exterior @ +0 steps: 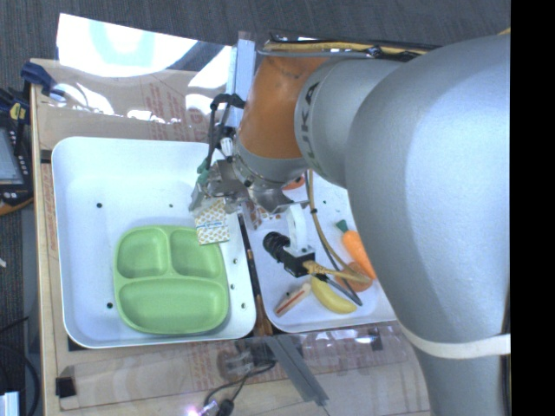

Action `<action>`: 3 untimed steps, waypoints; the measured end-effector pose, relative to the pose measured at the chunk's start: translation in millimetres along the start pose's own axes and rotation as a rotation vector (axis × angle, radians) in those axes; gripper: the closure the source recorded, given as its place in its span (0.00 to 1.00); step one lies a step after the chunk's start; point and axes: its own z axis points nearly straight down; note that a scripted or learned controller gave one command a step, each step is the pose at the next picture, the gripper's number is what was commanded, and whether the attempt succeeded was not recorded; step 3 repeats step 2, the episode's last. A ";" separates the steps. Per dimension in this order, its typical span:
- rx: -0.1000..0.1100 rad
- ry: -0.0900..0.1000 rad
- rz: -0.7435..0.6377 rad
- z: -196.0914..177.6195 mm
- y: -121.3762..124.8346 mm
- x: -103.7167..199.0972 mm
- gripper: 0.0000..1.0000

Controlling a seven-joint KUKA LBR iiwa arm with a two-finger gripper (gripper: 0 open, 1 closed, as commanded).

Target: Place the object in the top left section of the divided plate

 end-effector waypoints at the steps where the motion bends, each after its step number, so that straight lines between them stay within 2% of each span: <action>1: 0.001 -0.001 -0.197 15.4 -24.7 74.8 1.00; 2: 0.001 -0.001 -0.197 15.2 -24.6 74.5 0.00; 3: 0.001 -0.001 -0.197 15.2 -24.6 74.5 0.00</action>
